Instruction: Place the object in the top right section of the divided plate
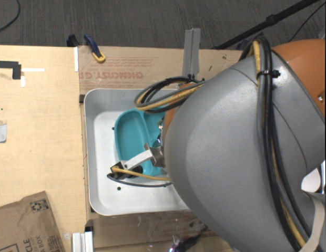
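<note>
Camera view from above the bench: the grey arm [242, 156] looms over a white bin [100, 156], covering much of the teal divided plate [130, 138] lying inside. Its gripper [155, 154] sits low over the plate, its state hidden, as is any object for placing.

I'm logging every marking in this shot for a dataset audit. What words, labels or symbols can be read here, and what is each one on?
"CHEMCYL, G…" in red print, seen upside down, on the cardboard sheet behind the white bin; the smaller red lines next to it are too blurred to read.
"…CLE … BOX", partly cut off, beside a recycling symbol, on the brown cardboard piece at the lower left.
The teal divided plate bears no readable marking.
</note>
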{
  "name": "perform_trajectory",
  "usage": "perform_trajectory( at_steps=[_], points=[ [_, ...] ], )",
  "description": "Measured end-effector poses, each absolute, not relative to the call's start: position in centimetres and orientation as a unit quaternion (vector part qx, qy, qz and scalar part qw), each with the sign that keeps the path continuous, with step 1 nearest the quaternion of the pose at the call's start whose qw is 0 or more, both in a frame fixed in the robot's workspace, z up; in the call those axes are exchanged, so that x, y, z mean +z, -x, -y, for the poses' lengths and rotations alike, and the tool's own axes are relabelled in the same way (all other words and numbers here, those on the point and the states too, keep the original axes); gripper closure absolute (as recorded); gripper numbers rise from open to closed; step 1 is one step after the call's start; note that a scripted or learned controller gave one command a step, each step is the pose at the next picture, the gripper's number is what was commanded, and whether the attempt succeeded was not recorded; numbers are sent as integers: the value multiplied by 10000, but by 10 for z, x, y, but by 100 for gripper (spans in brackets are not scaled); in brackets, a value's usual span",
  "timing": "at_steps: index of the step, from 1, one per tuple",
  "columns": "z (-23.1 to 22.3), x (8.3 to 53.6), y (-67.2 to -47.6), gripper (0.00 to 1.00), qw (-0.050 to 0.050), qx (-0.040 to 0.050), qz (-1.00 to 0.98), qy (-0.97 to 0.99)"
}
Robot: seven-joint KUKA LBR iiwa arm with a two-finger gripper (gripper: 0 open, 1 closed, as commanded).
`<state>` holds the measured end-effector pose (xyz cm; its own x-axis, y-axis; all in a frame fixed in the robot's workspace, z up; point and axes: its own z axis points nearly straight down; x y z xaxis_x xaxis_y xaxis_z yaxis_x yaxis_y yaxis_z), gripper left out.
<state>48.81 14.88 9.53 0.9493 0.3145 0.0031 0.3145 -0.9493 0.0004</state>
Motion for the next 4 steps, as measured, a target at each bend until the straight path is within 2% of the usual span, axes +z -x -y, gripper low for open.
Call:
perform_trajectory(
  at_steps=[1,2,3,4],
  points=[
    [-142,96,-480,100,-4,-34,3292,9443],
    [-77,191,-477,100,-4,25,2463,9692],
    [-108,322,-503,100,-8,26,4346,9006],
    [-172,192,-477,100,-1,33,4794,8776]
  ],
)
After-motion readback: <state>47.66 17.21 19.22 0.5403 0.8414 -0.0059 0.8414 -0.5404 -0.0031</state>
